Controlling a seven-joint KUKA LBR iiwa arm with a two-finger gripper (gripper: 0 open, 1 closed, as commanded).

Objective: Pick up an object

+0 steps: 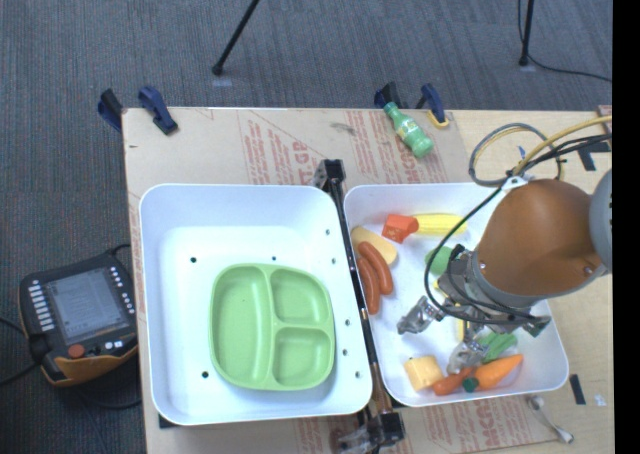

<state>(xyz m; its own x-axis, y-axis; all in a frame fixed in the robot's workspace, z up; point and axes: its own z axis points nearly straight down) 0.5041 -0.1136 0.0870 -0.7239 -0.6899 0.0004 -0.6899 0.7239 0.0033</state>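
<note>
My end effector (445, 334) hangs low inside the right bin (548, 378), over its near half, with my orange wrist band (540, 237) above it. Its two fingers stand apart, one toward the bin's middle and one by the carrot (493, 373), and nothing sits between them. The carrot lies along the bin's near edge, with a yellow cheese wedge (423, 372) just beside it toward the near left corner. Two sausages (372, 276) lie along the bin's left wall, with a red-orange piece (398, 228) and a yellow corn-like piece (438, 223) near the far edge. The left bin (175, 242) holds a green divided plate (272, 326) near its centre. A small green bottle (409, 130) lies on the tabletop (250, 147) near its far edge, beyond the right bin.
</note>
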